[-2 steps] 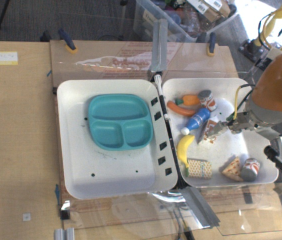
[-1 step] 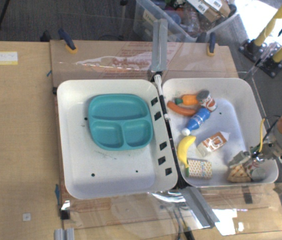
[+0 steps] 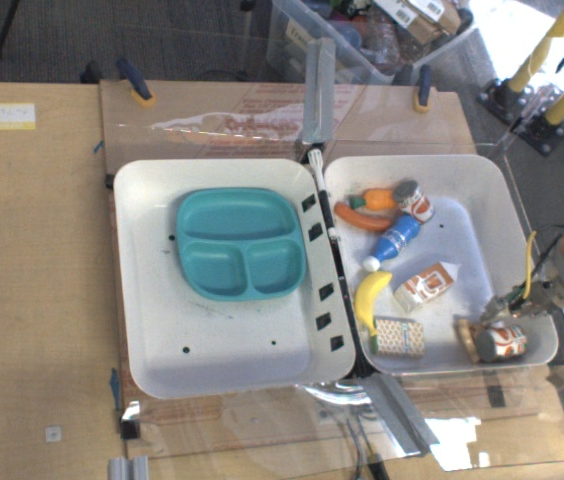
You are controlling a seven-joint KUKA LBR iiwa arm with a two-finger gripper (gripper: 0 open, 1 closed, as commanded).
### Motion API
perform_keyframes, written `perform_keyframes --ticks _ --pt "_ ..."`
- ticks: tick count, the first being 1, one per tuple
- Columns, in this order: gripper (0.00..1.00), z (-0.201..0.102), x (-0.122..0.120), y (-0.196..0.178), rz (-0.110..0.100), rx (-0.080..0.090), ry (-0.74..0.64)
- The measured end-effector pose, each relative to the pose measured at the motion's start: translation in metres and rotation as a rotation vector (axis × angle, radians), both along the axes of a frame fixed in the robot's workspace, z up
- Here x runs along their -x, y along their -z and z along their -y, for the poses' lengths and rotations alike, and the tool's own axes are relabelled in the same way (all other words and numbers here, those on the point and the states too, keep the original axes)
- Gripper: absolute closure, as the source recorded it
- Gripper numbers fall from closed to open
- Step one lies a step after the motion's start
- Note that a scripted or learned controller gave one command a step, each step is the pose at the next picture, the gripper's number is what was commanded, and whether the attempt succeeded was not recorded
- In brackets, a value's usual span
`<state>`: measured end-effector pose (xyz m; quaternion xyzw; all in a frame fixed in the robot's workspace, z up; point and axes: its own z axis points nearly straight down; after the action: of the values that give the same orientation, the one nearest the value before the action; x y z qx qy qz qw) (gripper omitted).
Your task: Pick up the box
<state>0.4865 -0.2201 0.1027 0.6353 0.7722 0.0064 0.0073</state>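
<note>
Two shallow white bins sit side by side on the wooden worktop (image 3: pixel 32 268). Left bin (image 3: pixel 152 348): holds one teal divided plate (image 3: pixel 239 243), three compartments, lying flat near the bin's centre. Right bin (image 3: pixel 482 183): holds the loose items.

Right bin contents, from upper part downward:
- Carrot-like orange piece (image 3: pixel 362 218) with a small green-and-orange item (image 3: pixel 374 200) just above it, upper left of the bin.
- Small can with red label (image 3: pixel 414 202), just right of those.
- Blue bottle with white cap (image 3: pixel 394 240), tilted, cap pointing lower left.
- Banana (image 3: pixel 368 300), lying along the bin's left wall.
- White and orange box (image 3: pixel 427 286), mid-bin, lying tilted, just right of the banana and apart from it.
- Patterned squarish pack (image 3: pixel 399 336), lower left of the bin, touching the banana's lower end.
- Brown and orange-white package (image 3: pixel 497 341), lower right corner of the bin.

Arm enters from the right edge of the frame, lower half. Tool (image 3: pixel 507 306) sits low over the lower right corner of the right bin, just above the brown and orange-white package. Tool state: cannot tell, tip too small and cluttered by cables. White and orange box lies to the left of the tool, clear of it.

Clear plastic tote (image 3: pixel 382 13) of mixed objects stands beyond the worktop, top of frame.
</note>
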Motion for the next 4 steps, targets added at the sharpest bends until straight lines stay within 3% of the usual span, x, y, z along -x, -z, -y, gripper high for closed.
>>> perform_keyframes --ticks 1,2,3,4 --pt "1.0 -0.102 0.006 -0.152 -0.017 0.001 -0.045" --pt "1.0 -0.04 0.004 0.013 -0.009 0.004 -0.064" --pt "1.0 -0.019 -0.106 -0.134 -0.014 0.003 -0.021" --pt "1.0 -0.083 -0.142 -0.124 -0.014 0.003 -0.038"
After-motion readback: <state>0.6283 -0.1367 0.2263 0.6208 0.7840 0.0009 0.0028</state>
